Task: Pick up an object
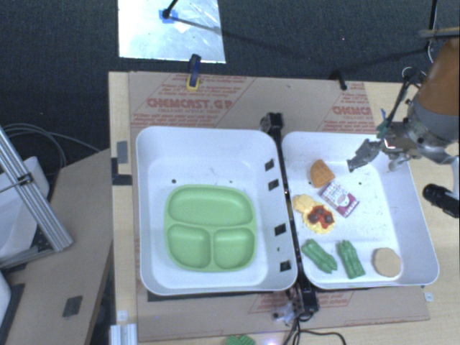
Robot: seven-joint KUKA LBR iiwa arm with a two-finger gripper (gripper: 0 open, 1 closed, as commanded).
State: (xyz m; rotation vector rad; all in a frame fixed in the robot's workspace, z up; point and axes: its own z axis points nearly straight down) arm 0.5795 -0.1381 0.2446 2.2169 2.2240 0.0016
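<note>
Smooth glossy plastic bins (pixel 208 139), matt green tray (pixel 210 226)

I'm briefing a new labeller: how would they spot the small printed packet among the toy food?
Look in the right white bin, not the one holding the green divided plate. Near its middle lies the packet, just below the orange piece. It alone is flat, white and maroon with print.

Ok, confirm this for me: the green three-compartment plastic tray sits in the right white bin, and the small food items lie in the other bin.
Not quite. The camera view shows the green three-compartment plastic tray in the left white bin, not the right one. The small food items, such as the two green pieces and the round tan piece, lie in the right white bin.
</note>
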